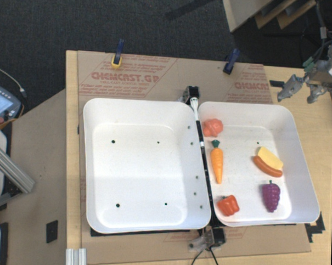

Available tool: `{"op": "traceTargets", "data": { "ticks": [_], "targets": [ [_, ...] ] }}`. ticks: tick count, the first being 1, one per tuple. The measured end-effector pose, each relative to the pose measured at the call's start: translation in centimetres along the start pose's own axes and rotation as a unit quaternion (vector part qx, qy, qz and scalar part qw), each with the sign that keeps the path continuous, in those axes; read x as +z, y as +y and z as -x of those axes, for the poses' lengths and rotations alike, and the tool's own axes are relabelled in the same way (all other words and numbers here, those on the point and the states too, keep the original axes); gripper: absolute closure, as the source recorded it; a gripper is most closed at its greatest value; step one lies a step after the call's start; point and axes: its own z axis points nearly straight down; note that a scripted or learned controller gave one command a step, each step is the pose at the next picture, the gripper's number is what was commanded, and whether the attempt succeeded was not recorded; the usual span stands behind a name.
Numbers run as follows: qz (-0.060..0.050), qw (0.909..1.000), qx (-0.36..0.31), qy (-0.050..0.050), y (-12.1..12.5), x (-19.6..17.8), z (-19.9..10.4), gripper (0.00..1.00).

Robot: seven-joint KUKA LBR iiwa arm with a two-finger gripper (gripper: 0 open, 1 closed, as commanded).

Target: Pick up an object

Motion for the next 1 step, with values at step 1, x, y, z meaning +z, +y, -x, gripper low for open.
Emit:
{"op": "traceTargets", "data": {
  "ticks": [1],
  "targets": [
    [0.001, 1.0000, 0.000, 0.000, 0.00, -10.16, 0.09, 0.00]
  ]
}}
